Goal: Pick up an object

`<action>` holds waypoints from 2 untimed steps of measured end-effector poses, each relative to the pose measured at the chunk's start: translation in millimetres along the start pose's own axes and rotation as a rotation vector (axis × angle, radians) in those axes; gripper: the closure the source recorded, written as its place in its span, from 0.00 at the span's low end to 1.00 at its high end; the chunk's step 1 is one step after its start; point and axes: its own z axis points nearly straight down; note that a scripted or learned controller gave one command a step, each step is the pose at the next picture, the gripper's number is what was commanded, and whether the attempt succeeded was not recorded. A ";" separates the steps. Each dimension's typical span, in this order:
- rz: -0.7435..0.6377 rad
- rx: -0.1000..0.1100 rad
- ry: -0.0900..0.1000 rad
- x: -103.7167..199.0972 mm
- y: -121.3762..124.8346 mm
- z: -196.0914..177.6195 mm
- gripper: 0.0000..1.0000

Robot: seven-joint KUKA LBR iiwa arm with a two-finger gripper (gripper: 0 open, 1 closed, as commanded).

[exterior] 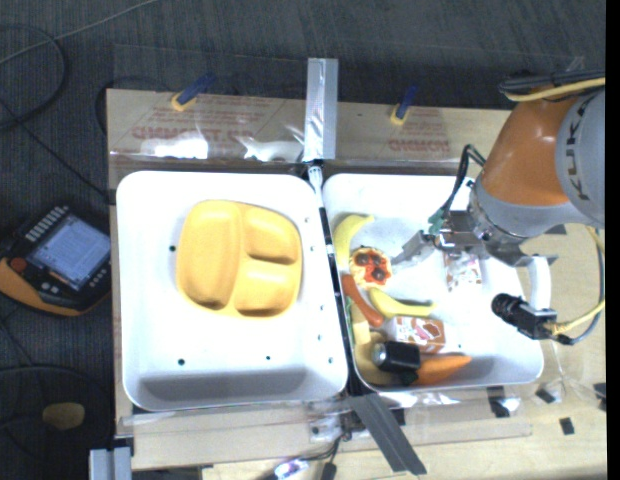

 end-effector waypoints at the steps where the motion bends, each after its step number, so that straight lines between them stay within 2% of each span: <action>1: -0.038 -0.021 -0.003 -34.0 -47.0 100.7 0.00; 2: -0.041 -0.018 0.001 -33.3 -45.9 93.6 1.00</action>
